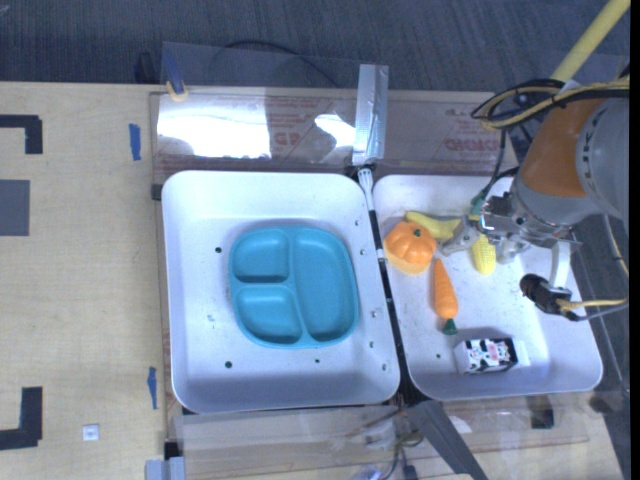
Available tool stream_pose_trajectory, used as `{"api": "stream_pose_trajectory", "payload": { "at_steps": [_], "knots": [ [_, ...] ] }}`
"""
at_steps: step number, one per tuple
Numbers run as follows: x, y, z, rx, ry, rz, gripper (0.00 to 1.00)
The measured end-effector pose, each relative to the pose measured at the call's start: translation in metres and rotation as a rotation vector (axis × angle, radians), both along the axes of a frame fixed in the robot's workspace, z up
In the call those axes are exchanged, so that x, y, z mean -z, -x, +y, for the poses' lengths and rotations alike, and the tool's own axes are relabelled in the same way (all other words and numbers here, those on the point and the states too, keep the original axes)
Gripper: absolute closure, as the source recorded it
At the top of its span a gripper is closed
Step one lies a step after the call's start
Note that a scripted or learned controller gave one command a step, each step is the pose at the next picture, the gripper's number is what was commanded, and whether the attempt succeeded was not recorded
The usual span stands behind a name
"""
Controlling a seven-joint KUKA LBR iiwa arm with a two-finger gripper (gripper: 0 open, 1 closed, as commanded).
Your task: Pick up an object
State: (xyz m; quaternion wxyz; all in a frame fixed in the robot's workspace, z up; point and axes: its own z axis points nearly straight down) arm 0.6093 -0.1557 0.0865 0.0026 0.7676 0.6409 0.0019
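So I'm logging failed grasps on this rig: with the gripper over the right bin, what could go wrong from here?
The gripper hangs by the corn cob, with the banana and orange pumpkin crowded close: closing here could nudge a neighbour or pinch two. The carrot lies just below and might get knocked aside. The cob is small and rounded, so it may slip out.

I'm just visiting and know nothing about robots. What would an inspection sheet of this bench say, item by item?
Surface: wooden bench bearing a left bin and a right bin.
Job's things: in the right bin, an orange pumpkin touching a banana, a carrot, a corn cob, a black-and-white carton.
Clutter: a blue divided plate in the left bin.
Tool: tool over the right bin, by the corn cob; grip unclear.
Cables: yellow and black cables behind the arm.
Surroundings: dark carpet.
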Motion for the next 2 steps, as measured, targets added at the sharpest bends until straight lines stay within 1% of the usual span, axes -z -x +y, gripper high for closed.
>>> {"api": "stream_pose_trajectory", "payload": {
  "at_steps": [1,2],
  "knots": [
    [-0.012,-0.002,0.0,0.0,0.002,-0.006,1.0],
    [-0.11,-0.015,0.057,0.019,-0.002,-0.003,1.0]
  ]
}}
